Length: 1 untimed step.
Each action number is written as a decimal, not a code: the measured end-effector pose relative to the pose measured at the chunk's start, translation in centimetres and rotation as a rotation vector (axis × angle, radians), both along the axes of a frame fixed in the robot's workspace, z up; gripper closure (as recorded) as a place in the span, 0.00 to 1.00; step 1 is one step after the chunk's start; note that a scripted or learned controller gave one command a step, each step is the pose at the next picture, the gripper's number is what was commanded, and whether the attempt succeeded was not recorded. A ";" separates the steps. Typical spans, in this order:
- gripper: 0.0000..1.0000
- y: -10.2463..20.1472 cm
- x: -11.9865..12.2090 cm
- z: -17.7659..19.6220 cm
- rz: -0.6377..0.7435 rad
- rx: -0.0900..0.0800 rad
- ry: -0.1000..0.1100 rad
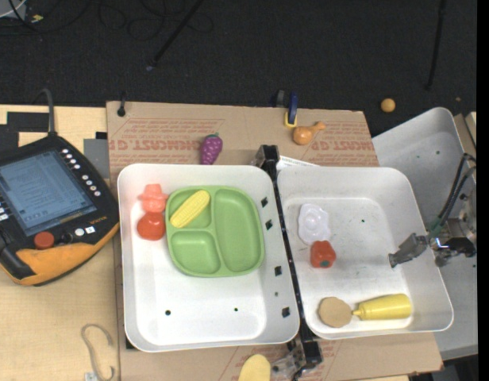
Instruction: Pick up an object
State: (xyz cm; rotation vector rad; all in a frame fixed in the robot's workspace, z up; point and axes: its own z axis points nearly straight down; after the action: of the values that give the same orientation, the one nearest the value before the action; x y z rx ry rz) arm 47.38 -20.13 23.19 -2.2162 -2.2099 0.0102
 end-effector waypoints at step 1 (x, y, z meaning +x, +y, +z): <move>0.00 0.0 0.2 0.5 0.002 -0.002 -0.010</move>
State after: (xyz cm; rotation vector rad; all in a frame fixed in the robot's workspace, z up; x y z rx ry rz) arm 47.61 -20.17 23.74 -2.2204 -2.2185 0.0013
